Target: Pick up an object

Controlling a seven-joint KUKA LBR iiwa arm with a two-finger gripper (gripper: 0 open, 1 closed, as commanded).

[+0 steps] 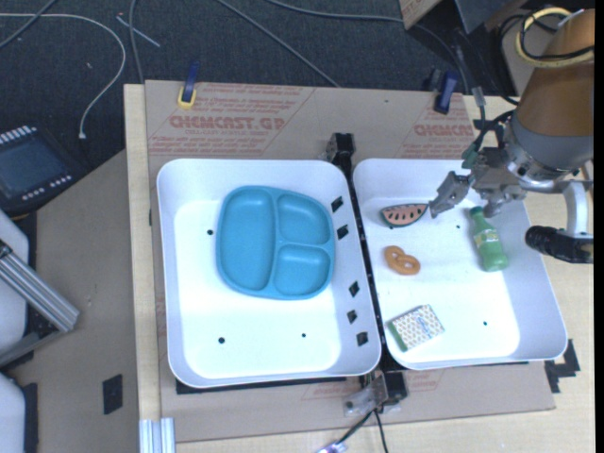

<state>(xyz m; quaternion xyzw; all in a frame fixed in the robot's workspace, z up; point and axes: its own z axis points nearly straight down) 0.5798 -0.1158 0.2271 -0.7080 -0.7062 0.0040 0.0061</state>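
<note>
Bottle [488, 242], green and lying on its side, rests in the right bin [528, 333], toward that bin's 2 o'clock corner, its cap end pointing to 12 o'clock. We see nothing between the fingers of the gripper [469, 196], which hangs spread wide just above the bottle's cap end, one dark finger angled out toward 8 o'clock and the other nearer the bottle.

Around the bottle we find three more things in the same bin. A watermelon slice [404, 216] lies at the bottle's 9 o'clock, near the bin's left wall and close to the outstretched finger. A pretzel [403, 261] sits just below the slice, at about 8 o'clock from the bottle and well apart from it. A checked sponge [416, 327] with a green edge lies near the bin's 7 o'clock corner, far from the rest. Nothing touches the bottle or lies across it.

In the left bin [189, 328] we see a blue plate [276, 242] with three compartments, set a little above the bin's middle. Both bins stand on a cardboard sheet [245, 116] printed in red letters.

The arm [557, 102] comes in from 3 o'clock, its orange band over the grey wrist, and reaches down over the right bin's upper right part, with the gripper pointing toward 9 o'clock.
</note>
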